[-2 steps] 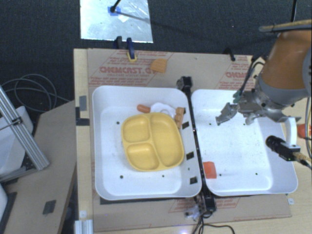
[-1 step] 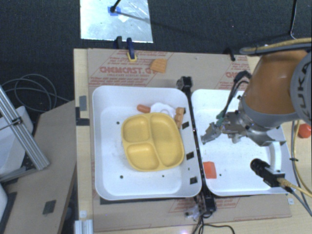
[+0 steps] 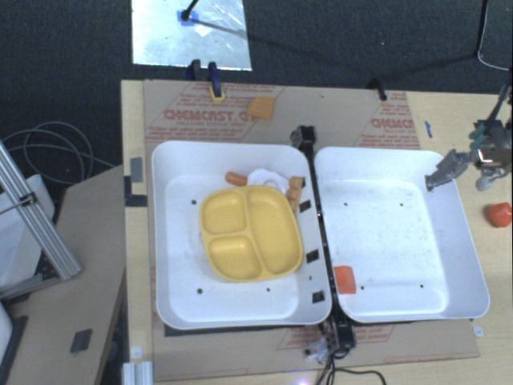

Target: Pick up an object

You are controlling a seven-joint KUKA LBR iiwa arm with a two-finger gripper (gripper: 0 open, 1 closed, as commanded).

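Apparently gripper [image 3: 455, 167] over right bin [image 3: 457, 215] edge, holding nothing.

Light is bright and even across the middle of the frame, apparently falling from above. The two shallow white plastic bins, the left one [image 3: 172, 215] and the right one [image 3: 449, 239], are close to overexposed, their floors nearly washed out. The square silvery reflective sheet [image 3: 191, 21] in the upper left shows streaky glare. Shadows are soft and short: a faint one sits under the yellow three-compartment plastic tray [image 3: 250, 233], and thin ones run along the bin rims. The dark carpeted floor [image 3: 64, 54] at the top and left stays dim and grainy. Overall sharpness is modest; printed lettering on the tan cardboard tabletop [image 3: 385, 111] reads slightly soft, and the grey tool [image 3: 442, 171] at the right edge looks blurred.
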